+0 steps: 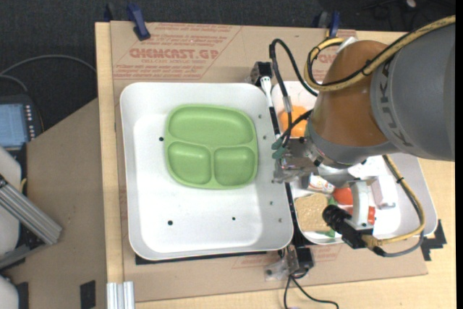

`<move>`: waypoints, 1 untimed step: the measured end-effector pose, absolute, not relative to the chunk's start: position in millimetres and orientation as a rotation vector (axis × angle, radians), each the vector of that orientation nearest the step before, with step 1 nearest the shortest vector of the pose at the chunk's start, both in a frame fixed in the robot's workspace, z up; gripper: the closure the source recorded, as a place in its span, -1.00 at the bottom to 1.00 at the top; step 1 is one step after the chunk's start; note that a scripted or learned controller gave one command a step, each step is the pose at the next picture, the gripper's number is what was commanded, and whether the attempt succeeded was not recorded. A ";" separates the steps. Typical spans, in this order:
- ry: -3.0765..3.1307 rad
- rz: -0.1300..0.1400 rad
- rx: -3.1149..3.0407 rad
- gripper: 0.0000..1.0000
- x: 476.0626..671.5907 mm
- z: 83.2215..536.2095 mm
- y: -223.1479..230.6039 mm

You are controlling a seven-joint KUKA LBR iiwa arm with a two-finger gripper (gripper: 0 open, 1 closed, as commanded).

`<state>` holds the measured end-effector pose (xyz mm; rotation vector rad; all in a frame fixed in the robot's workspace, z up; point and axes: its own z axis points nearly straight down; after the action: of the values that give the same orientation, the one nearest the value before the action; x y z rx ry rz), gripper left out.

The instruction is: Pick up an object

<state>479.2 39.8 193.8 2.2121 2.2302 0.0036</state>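
Left bin (145, 213) holds one item: green divided plate (212, 145), three compartments, lying flat and right way up, toward the bin's upper middle. Sits well apart from the arm, nothing touching it. Looks rigid, smooth, glossy plastic; probably awkward for a two-finger grasp except at the rim. My read is it's parked there, not the current target.

Both bins sit side by side on the worktop (108, 155), a board with red print, so one arm reach covers both.

Arm (405, 98) comes in from the right and hangs low over the right bin (427, 210), wrist pointing down near the wall shared by the two bins. The bulk of it covers most of that bin. End effector (293, 164) is at the bin's left side, just beside the divider. Cannot tell its opening from here; wrist body and cabling block the view.

Candidate objects are in the right bin, partly hidden: something orange (293, 119) just above the wrist, a red item (344, 195) and a white piece with red marking (372, 202) below it. Shapes too occluded to name. Judging by pose, the pick attempt is aimed at the left part of this bin. Nothing visibly grasped.
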 end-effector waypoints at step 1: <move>2.217 0.027 2.209 1.00 480.9 425.8 44.9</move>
<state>480.9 44.9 425.8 2.2087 2.2168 0.0268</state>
